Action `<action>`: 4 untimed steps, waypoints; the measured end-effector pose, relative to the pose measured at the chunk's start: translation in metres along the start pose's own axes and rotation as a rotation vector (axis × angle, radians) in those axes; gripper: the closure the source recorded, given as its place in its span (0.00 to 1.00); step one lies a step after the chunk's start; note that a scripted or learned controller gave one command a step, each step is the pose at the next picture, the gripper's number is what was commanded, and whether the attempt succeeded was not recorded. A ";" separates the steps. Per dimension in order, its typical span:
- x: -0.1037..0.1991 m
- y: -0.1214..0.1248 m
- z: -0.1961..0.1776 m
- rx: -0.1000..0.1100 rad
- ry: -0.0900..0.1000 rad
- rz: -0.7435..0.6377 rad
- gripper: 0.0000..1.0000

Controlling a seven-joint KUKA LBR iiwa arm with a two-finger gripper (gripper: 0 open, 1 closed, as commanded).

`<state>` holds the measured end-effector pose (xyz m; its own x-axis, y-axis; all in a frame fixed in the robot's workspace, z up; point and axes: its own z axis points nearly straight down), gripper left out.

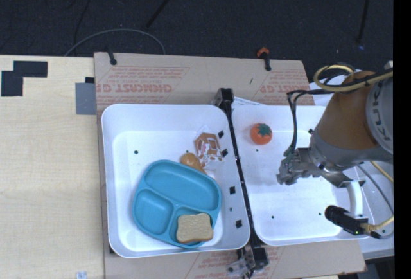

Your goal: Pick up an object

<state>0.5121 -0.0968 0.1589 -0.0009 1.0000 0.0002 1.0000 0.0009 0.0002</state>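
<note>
A small orange tomato-like ball (261, 133) with a green top lies in the right bin (282, 226), near its back left. My gripper (288, 173) hangs over the middle of that bin, a little right of and nearer than the ball, apart from it. Nothing shows between its tips. In the left bin (122, 143) a blue divided plate (174, 202) carries a slice of bread (194, 227) in its near compartment. A brown-and-white patterned piece (208, 146) and a small orange-yellow lump (190, 160) lie just behind the plate.
The grey divider rail (235, 168) runs between the two bins. The arm's orange band and grey body (350, 120) cover the right bin's right side. Brown cardboard (192, 78) lies beneath the bins.
</note>
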 end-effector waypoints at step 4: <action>0.090 -0.001 -0.059 0.005 0.002 -0.003 1.00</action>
<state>0.5107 -0.0069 0.2178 -0.0041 1.0000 0.0026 1.0000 0.0041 -0.0046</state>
